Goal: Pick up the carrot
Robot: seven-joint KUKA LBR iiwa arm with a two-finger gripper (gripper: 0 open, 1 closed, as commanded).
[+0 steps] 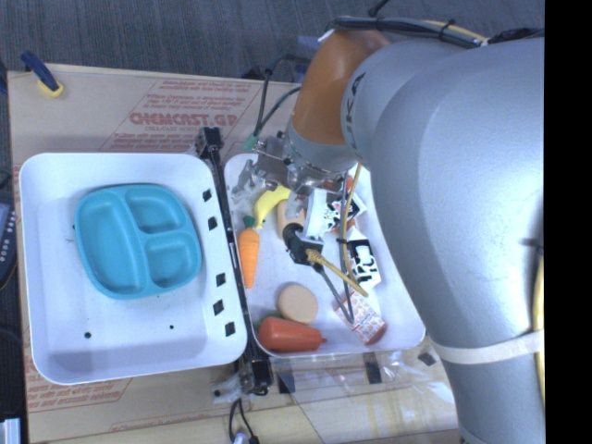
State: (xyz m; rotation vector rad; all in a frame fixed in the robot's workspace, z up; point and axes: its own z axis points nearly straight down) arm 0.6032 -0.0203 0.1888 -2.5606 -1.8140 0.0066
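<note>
The carrot (249, 257) is a small orange cone with a green tip. It lies along the left wall of the right bin (274, 276), pointing toward the near edge. My gripper (270, 191) hangs low over the far end of that bin, just above and right of the carrot's green top, close to a yellow banana (269, 204). The grey arm and its orange band hide much of the bin's right side. Nothing orange shows in the gripper.
In the right bin also lie a round beige piece (298, 303), a red-orange vegetable (289, 335) at the near edge, white printed packets (363, 259) and a red sachet (367, 324). The left bin (42, 276) holds a blue divided plate (139, 239).
</note>
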